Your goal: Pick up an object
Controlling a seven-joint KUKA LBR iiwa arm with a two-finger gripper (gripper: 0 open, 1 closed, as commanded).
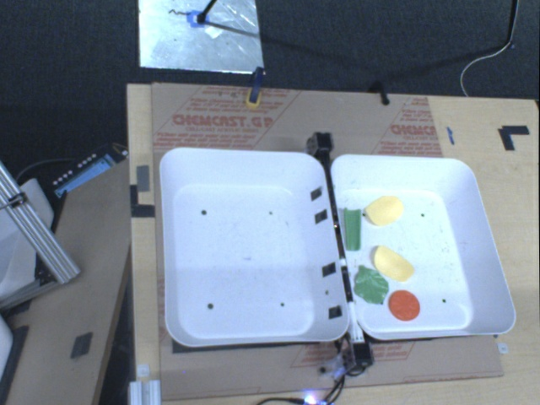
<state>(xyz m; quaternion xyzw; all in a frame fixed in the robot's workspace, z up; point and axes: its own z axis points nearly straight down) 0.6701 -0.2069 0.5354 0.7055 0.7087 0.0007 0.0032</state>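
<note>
Two white bins (245,163); two yellow pieces (384,210); two green pieces (352,229), seemingly; one orange disc (404,305).

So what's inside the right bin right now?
The right bin holds five small pieces near its left side: two yellow pieces, a green strip, a green leafy piece and an orange-red disc. Nothing covers them.

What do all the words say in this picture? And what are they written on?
"CHEMCAST GP", in red on the brown protective sheet under the two white bins, at its upper left.
"CHEMCAST", again in red at the sheet's upper right; the letters after it are too blurred to read.
More red print shows on the sheet's front edge, too small to read.
The flat toy pieces in the right bin carry no words.
</note>
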